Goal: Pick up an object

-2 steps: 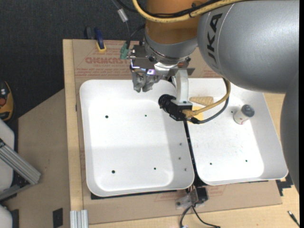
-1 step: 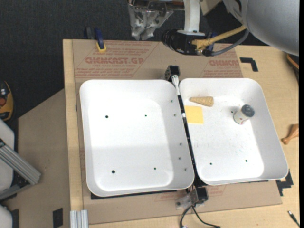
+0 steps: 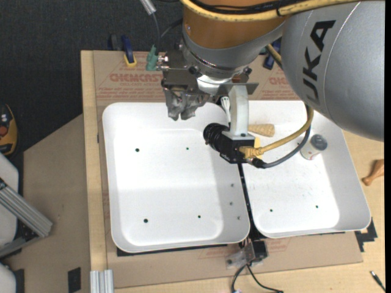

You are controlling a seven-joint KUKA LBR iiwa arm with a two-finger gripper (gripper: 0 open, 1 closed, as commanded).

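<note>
Objects for picking lie in the right bin (image 3: 342, 212): a tan cone-shaped piece (image 3: 264, 129) near the back wall, partly covered by the arm's white bracket, and a small grey-capped round item (image 3: 316, 144) just beside the far right wall. At the left bin (image 3: 153, 224), the dark pincer (image 3: 183, 110) hangs over the back edge, nothing visibly between its fingers; whether they are spread or pressed together cannot be told. A black fitting with a yellow hose (image 3: 287, 138) overhangs the seam between the bins. The grey arm (image 3: 330, 47) with its orange band (image 3: 232, 8) hides much of the worktop (image 3: 98, 163) behind.
</note>
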